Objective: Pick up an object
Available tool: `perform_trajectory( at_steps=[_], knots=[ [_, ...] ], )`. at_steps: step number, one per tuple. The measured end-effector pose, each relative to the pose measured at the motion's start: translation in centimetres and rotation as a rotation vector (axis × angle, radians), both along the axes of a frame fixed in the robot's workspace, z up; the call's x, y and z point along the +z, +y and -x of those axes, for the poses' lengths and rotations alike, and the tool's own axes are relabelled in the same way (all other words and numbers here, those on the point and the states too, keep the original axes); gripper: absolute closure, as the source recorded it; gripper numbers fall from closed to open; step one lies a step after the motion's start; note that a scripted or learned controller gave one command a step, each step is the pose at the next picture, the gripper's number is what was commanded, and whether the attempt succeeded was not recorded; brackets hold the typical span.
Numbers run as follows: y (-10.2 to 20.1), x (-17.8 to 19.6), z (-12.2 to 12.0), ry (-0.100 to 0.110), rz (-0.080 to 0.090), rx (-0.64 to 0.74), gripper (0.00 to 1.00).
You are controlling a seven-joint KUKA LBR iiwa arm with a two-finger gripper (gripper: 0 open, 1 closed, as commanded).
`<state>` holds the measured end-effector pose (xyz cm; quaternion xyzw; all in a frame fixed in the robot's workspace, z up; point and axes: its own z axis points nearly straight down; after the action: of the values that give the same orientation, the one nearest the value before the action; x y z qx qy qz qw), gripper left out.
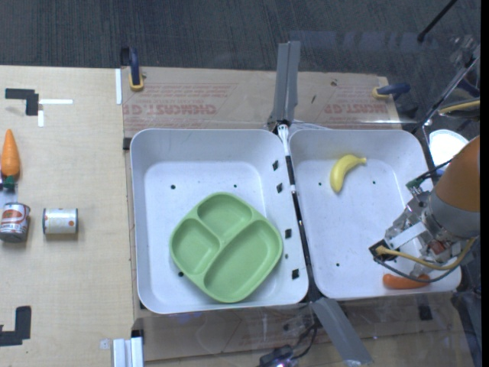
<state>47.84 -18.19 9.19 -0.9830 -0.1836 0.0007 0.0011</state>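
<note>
A yellow banana (345,171) lies in the far part of the right bin (359,147). An orange carrot-shaped object (406,281) rests against that bin's near right corner. My gripper (416,238) is low over the right side of this bin, just above and behind the orange object and well to the near right of the banana. The grey arm with its orange band (464,180) comes in from the right edge. Nothing is visibly held.
A green divided plate (226,246) lies in the left bin (145,205). On the wooden bench to the left sit a small carrot (9,154) and two cans (60,222). A grey divider post (286,82) stands between the bins at the back.
</note>
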Motion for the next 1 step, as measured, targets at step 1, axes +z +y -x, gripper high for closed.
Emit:
perform_trajectory(
  at_steps=[1],
  knots=[
    [-4.04,16.95,-9.87,0.001,0.002,-0.012,0.0]
  ],
)
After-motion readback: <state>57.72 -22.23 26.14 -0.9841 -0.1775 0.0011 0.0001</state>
